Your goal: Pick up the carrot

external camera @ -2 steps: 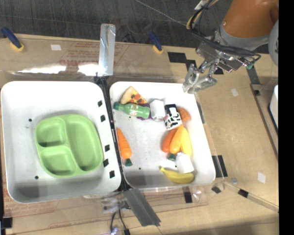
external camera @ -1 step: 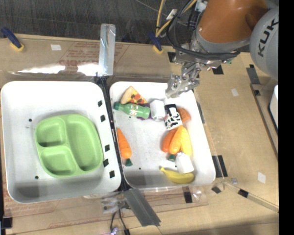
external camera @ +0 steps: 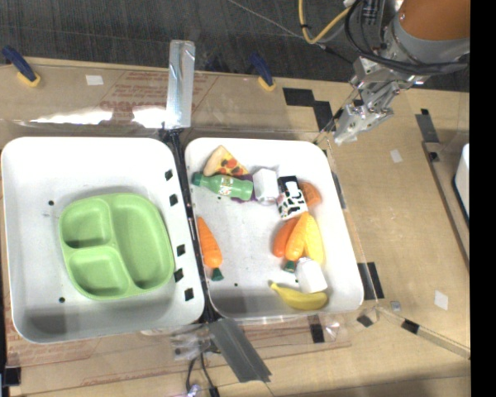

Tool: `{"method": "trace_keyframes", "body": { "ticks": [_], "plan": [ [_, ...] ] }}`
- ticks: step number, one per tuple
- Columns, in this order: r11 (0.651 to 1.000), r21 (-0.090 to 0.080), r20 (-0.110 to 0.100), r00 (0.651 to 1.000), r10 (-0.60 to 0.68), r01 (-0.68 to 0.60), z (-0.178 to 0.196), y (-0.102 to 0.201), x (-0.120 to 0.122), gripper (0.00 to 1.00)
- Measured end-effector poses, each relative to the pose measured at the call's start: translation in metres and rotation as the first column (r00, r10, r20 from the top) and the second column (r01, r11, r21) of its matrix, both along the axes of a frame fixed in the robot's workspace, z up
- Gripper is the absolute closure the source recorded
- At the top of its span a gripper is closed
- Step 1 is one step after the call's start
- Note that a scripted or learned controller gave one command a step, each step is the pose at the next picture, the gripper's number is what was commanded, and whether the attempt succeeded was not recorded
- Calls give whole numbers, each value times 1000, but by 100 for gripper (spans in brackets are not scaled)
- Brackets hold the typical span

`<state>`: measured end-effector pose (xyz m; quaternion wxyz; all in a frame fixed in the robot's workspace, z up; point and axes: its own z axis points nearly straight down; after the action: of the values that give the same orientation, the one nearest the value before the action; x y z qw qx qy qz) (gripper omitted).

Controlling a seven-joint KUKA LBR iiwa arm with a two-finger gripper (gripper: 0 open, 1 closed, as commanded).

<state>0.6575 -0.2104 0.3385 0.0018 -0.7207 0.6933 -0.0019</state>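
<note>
The surface [external camera: 397,222] is tan board with black tape marks, dark floor beyond it. Two white bins sit side by side: the left bin [external camera: 25,246] holds a green divided tray [external camera: 116,244]; the right bin [external camera: 231,300] holds toy food. The carrot [external camera: 208,242] lies along its left wall. No writing is legible. The end effector [external camera: 354,121] hangs beyond the bin's far right corner; I cannot tell its state.

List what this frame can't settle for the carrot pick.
- Claw: small and blurred in the camera view, above the right bin's far corner; finger state unreadable.
- Arm: cut off by the top edge.
- Carrot: lies along the left wall; two orange pieces beside the yellow one could also be carrots, too small to tell.
</note>
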Motion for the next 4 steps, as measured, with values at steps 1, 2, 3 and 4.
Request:
{"method": "trace_keyframes", "body": {
  "ticks": [1,2,3,4],
  "plan": [
    [950,5,-9,950,314,-314,-72,23,-29,100],
    [831,2,-3,831,556,-556,-85,51,0,100],
    [514,2,0,514,858,-858,-76,135,0,100],
    [374,-1,-2,374,927,-927,-102,78,0,100]
  ]
}}
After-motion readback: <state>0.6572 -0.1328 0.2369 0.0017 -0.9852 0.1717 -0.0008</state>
